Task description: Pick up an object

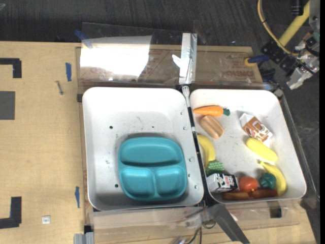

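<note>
Left bin (96, 111) has a teal divided tray (151, 168) sitting in it. Right bin (284, 136) holds the toy food: carrot (208, 111) and hot dog (212, 127) up top, a banana (206, 147) against the left wall, a snack packet (256, 128), a lemon-ish yellow piece (262, 150), a tomato (248, 183). The gripper (303, 67) hangs off past the bin's top right corner, touching nothing, too blurry to tell its state.

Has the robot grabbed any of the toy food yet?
Not yet. Nothing looks done: the carrot, the hot dog, the tomato and the other toys all lie in the right bin. The teal tray sits in the left bin. The arm is up at the top right corner, away from the bins. Reaching in and grabbing is all left.
</note>
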Available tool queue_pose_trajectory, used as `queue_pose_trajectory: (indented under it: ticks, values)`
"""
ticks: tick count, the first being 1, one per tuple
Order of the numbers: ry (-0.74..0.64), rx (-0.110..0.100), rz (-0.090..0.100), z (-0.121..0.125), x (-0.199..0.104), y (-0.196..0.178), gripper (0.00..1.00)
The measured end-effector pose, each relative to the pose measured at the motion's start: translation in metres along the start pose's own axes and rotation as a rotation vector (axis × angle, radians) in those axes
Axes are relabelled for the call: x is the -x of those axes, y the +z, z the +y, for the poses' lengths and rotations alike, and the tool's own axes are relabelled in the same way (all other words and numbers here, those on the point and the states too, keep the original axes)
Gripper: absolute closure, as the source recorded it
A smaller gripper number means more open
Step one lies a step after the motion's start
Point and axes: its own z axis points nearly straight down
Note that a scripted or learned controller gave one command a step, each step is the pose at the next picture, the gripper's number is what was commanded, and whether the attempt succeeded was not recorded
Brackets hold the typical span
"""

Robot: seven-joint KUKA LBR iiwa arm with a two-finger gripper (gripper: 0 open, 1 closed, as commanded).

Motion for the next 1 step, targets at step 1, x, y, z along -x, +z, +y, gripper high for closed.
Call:
queue_pose_trajectory:
  ticks: [1]
  values:
    - [-0.161,0.007,-0.008,0.0010,-0.0011,-0.0330,1.00]
